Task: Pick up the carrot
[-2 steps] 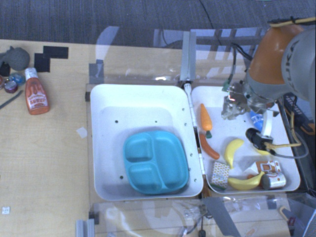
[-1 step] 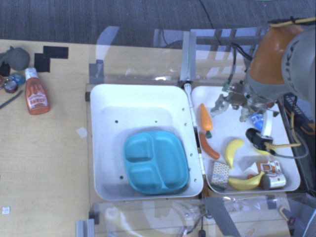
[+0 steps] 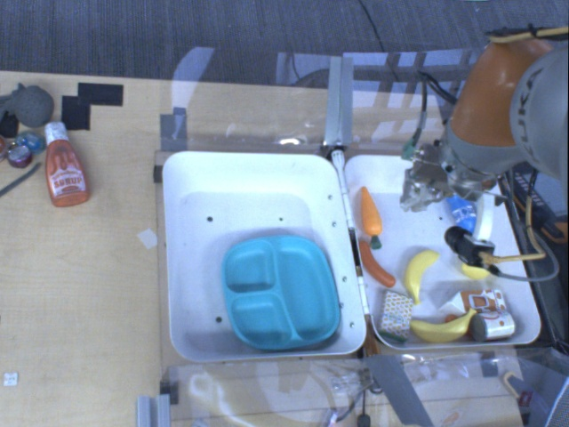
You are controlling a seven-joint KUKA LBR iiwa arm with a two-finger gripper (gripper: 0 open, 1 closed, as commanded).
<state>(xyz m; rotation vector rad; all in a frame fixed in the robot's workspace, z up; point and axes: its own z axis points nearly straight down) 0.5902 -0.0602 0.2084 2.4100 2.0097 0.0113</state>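
Observation:
The carrot [image 3: 369, 213], orange with a green tip at its near end, lies upright along the left side of the right bin [image 3: 524, 314], close to the divider between the bins. My gripper [image 3: 419, 189] hangs over the back middle of the same bin, a short way right of the carrot and slightly behind it. Nothing shows in its grasp. The grey arm with its orange band comes in from the upper right and hides the bin's back right corner.
Just in front of the carrot lies a red sausage [image 3: 376, 263]. Two bananas [image 3: 420, 272] [image 3: 442, 329], a patterned packet [image 3: 396, 314], a can [image 3: 492, 325] and a small blue item [image 3: 460, 210] share the right bin. A blue divided plate [image 3: 280, 290] fills the left bin's front. A ketchup bottle [image 3: 66, 174] stands far left.

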